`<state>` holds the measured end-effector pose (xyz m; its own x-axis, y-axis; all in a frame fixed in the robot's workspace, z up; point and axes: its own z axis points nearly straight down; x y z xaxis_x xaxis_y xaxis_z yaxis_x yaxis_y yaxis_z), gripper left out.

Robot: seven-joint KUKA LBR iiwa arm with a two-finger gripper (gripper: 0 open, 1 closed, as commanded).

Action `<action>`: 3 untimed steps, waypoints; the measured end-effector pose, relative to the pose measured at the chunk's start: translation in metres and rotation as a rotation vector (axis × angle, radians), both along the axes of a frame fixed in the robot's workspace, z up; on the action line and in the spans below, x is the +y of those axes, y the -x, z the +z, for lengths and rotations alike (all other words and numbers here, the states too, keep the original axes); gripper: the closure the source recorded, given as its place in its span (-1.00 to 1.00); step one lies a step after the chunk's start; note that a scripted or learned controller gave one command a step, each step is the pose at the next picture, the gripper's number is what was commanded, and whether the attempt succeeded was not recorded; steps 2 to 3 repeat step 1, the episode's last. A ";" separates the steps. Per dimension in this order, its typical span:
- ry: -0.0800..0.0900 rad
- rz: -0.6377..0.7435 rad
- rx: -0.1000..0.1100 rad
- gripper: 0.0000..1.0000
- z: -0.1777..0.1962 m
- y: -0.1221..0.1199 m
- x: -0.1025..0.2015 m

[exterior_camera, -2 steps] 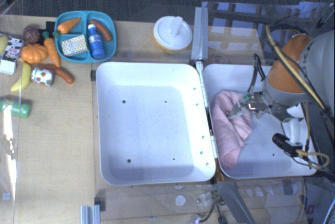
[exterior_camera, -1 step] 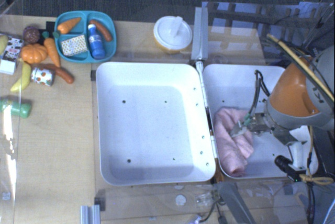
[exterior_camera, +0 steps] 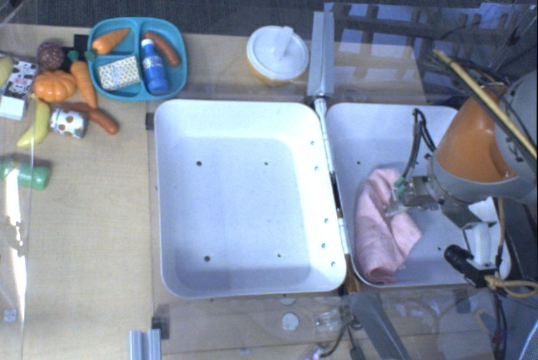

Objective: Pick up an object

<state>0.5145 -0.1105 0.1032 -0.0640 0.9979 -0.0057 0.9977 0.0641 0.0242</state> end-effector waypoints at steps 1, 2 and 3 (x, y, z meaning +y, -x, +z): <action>0.001 0.362 0.020 1.00 0.082 -0.052 0.048; 0.001 0.362 0.020 1.00 0.082 -0.052 0.048; 0.001 0.362 0.020 1.00 0.082 -0.052 0.048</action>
